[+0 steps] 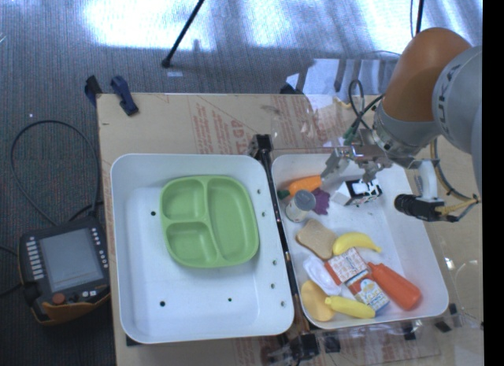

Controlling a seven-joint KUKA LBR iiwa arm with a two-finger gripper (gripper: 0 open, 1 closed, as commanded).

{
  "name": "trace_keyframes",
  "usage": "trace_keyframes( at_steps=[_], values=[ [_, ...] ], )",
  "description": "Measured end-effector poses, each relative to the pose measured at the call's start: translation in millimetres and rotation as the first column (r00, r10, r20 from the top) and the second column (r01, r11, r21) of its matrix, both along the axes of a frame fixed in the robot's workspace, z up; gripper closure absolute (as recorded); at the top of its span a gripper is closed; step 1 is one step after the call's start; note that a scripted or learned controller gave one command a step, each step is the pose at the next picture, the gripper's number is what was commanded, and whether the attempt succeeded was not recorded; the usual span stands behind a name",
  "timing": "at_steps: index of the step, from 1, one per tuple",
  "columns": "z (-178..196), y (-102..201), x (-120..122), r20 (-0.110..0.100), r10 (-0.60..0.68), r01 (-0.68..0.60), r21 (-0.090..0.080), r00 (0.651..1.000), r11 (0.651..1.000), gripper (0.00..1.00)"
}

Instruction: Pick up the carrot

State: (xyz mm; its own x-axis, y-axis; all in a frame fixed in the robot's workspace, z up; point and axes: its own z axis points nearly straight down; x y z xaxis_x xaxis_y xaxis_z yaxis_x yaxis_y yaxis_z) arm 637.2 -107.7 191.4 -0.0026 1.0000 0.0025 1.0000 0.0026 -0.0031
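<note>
Your carrot [303,184] lies in the upper left corner of the right bin [431,266], pointing toward the bin's left wall, with a small jar [298,205] touching it just below. The tool [346,169] hovers just to the carrot's right; I cannot tell how its jaws stand. Bring it left until it is centred over the orange body, close across the narrow width rather than along the length, and stay clear of the jar and the bin wall as you descend.

Cardboard [213,124] print — mirrored, illegible
</note>
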Motion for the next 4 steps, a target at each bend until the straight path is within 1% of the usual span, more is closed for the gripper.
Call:
trace_keyframes(
  at_steps=[1, 2, 3, 4],
  values=[
    [-77.8, 5.7, 11.3, 0.02, -0.086, 0.087, -0.004, 0.996, 0.996, 0.0],
    [-91.5, 27.9, 11.2, -0.006, -0.654, 0.654, 0.007, 0.756, 0.756, 0.0],
    [-82.1, 28.6, 11.3, -0.006, -0.648, 0.648, 0.003, 0.761, 0.761, 1.0],
    [-105.7, 22.1, -22.4, -0.006, -0.666, 0.666, -0.006, 0.746, 0.746, 1.0]
  ],
)
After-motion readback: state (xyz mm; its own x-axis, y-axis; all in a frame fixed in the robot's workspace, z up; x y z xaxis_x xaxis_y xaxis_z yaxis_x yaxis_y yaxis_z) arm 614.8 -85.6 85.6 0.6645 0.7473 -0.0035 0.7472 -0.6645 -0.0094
